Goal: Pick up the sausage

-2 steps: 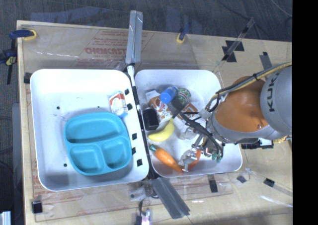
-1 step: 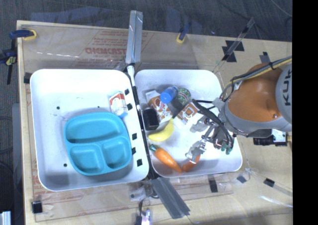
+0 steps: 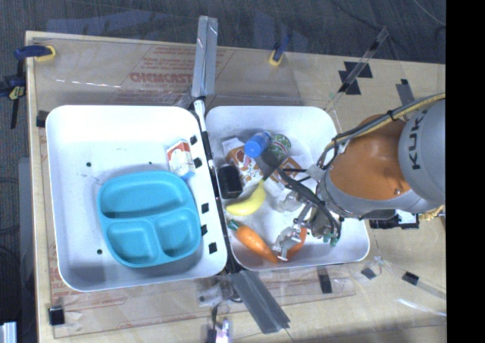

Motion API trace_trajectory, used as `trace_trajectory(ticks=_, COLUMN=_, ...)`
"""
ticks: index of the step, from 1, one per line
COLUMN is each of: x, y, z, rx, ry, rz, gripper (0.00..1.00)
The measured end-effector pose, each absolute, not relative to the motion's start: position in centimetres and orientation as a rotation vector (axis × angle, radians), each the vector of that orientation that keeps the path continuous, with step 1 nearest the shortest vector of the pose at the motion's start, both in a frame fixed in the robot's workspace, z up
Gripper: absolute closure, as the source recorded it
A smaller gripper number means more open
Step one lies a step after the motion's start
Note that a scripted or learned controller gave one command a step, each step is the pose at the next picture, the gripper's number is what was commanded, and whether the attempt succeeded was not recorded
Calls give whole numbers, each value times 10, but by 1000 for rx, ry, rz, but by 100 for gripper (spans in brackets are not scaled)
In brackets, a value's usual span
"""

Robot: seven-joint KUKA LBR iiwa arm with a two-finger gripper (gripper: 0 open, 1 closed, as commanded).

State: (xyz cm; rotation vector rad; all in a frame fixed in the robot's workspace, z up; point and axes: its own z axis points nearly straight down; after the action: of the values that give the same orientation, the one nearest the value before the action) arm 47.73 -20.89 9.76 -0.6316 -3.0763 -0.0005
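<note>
A: Hand low in right bin, near front wall, just beside carrot. Open or closed: cannot tell

B: Sausage seemingly right at hand, mostly hidden. Risk: grabbing carrot instead, or slipping off, given clutter and banana close

Left bin: blue divided tray, small carton. Right bin: banana, carrot, blue-capped bottle, can. End effector low over the right bin's front, beside the carrot.
</note>
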Motion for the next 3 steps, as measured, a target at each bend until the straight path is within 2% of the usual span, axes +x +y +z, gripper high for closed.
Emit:
trace_trajectory(ticks=1, x=482, y=-163, z=96, rx=-540, ry=-3093, rz=-1, gripper=0)
trace_trajectory(ticks=2, x=478, y=-211, z=93, rx=-557, ry=-3095, rz=1, gripper=0)
trace_trajectory(ticks=3, x=479, y=-210, z=103, rx=-552, ry=-3097, rz=1, gripper=100)
